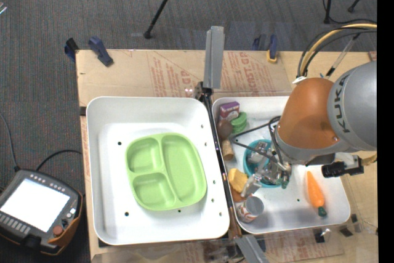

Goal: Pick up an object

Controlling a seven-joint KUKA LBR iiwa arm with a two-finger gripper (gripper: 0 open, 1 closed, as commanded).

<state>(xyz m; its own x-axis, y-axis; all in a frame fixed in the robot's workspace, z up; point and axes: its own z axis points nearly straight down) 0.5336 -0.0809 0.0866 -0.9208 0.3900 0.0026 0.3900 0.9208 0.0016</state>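
The arm is reaching in from the right, hanging over the right bin [335,214], and its pincer [266,170] is hovering low above a teal bowl [252,157] near that bin's middle. Whether the pincer is wide or narrow cannot be told here. A carrot [314,191] is lying toward the bin's right side, well apart from the pincer. A purple box [229,109] and a green lid [239,121] are sitting near the far left corner. The left bin [104,132] is holding a green divided plate [165,170]; both bins are resting on the counter [148,71]
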